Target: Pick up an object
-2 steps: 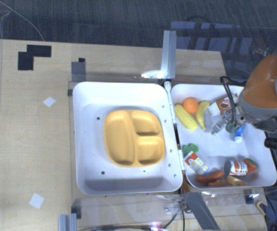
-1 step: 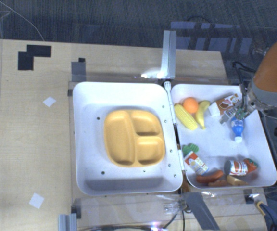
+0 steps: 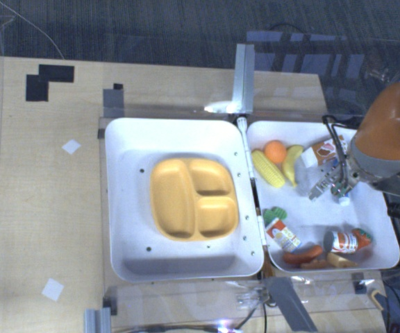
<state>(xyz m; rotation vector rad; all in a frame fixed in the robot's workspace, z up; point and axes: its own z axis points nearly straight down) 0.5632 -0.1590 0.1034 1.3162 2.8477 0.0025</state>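
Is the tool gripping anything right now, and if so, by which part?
Cannot be told. The tool is low in the right white bin, beside the small carton, but nothing shows clearly between its fingers.

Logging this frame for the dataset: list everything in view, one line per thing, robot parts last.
bench: 1, light wood, under both bins
left bin: 1, white, centre of view
tray: 1, yellow, three compartments, in the left bin
right bin: 1, white, beside the left bin
corn: 1, yellow, upper left of the right bin
orange: 1, orange, beside the corn
carton: 1, red and white with green at one end, lower left of the right bin
can: 1, red and white, lower right of the right bin
hot dog: 1, red-brown, along the right bin's near wall
arm: 1, grey with an orange band, reaching in from the right
gripper: 1, metal, over the right bin
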